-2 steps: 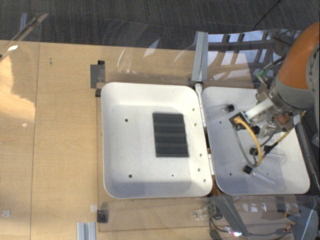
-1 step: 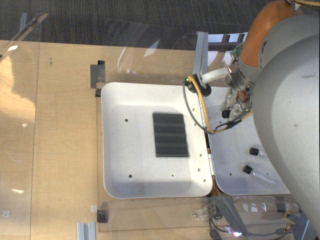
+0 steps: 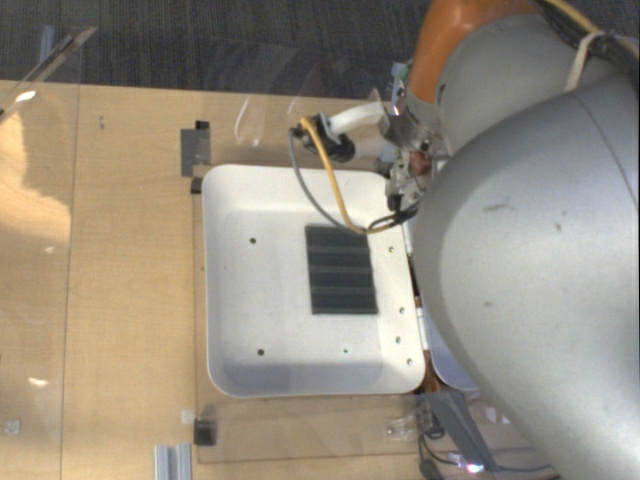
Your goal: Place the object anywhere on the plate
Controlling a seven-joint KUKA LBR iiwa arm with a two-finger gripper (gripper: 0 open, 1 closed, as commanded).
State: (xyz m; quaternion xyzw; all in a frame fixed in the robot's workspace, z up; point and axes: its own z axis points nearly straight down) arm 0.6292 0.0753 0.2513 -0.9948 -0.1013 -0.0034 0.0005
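arm (image 3: 530,258) – we see its grey bulk over the right side, orange band (image 3: 450,28) at top | left bin (image 3: 240,268) – we see a dark ribbed rectangle (image 3: 341,269) lying flat at its middle | yellow cable (image 3: 335,193) loops over the bin's far edge | hand – we cannot tell its state
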